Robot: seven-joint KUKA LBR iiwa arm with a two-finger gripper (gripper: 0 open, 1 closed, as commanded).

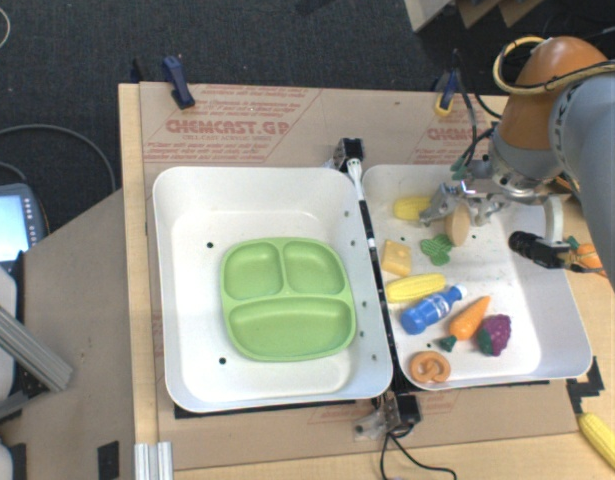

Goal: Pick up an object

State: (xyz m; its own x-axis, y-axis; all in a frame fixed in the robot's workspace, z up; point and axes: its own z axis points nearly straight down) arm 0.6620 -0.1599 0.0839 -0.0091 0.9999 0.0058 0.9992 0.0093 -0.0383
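1. The right bin [557, 353] is crowded through its middle and its six o'clock end; bare floor shows along its three o'clock wall. The left bin [187, 218] holds a green divided plate [285, 298], with a band of bare white floor all round it.
2. The gripper [460, 211] hangs over the twelve o'clock end of the right bin. A tan rounded piece [458, 227] sits between its fingers, so the claw is grasping it.
3. The tan rounded piece is pale beige, smooth and egg-like, with its long axis running twelve to six.
4. Nearby: a yellow piece [411, 208] at nine o'clock of the gripper, a green leafy piece [436, 250] at seven, corn [414, 288], a blue bottle [431, 310] and a carrot [469, 318] further toward six.
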